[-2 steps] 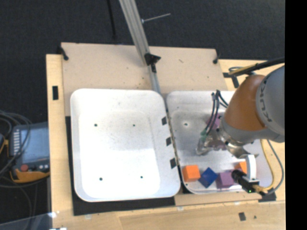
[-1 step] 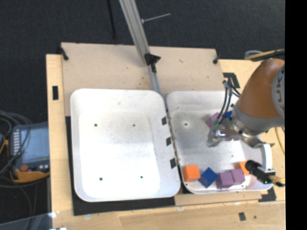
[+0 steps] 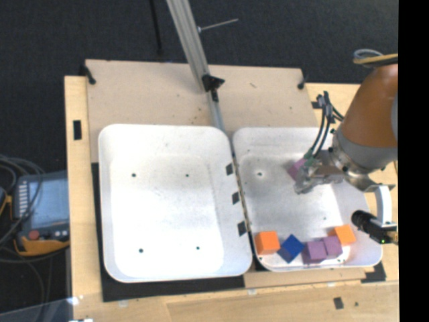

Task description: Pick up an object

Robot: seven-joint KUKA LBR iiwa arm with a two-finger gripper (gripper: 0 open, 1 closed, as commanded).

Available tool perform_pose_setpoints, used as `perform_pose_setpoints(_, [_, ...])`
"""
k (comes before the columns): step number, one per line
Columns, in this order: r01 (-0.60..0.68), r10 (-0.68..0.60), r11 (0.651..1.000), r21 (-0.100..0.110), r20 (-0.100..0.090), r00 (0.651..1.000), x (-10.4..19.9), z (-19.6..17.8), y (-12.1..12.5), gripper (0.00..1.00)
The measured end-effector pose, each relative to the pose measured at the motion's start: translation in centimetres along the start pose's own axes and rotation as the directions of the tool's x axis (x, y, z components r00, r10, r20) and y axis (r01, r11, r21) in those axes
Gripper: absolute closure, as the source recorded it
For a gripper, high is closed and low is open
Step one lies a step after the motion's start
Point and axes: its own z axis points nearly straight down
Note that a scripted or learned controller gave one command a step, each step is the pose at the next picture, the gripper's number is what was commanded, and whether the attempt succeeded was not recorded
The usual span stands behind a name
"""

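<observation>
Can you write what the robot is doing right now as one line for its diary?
arm: over right bin | gripper: low, beside purple block | grasp: unclear | near edge: orange, blue, purple blocks

Even overhead light, slightly soft picture

The two white bins (image 3: 167, 200) are glaring pale and washing out their surface detail, the dark floor is swallowing contrast, shadows are staying faint, and the arm (image 3: 372, 116) is looking blurred at its edges.

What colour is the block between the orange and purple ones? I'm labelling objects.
Blue: the block at the right bin's near edge, camera view.
</observation>
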Motion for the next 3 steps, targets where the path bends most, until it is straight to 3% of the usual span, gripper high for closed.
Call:
perform_pose_setpoints(1, [0.001,-0.001,1.000,-0.002,0.000,1.000,0.5,-6.3,0.2,1.00])
perform_pose_setpoints(3, [0.002,-0.002,1.000,0.008,-0.002,1.000,11.6,-2.7,-0.5,1.00])
